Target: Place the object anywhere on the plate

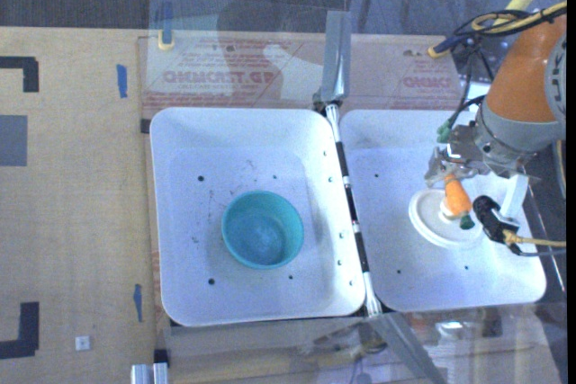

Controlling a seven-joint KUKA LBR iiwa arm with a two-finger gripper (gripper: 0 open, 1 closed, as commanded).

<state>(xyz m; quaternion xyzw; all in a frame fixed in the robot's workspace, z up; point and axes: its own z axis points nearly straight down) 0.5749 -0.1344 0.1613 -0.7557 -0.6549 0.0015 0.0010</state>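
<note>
The toy carrot (457,196), orange with a green tip, is seen directly over the small white plate (427,225) in the right bin (396,283). It lies just below the pincer (453,178), at the pincer's lower end, with its long axis running from upper left down to lower right, green end toward the near rim of the plate. Whether the carrot is clamped between the fingers or already resting on the plate cannot be told, nor how wide the pincer stands. Since the carrot is judged to be above the plate already, the coming move is a short lowering or release rather than any sideways travel. A teal bowl (262,229) sits in the left bin (180,148).
</note>
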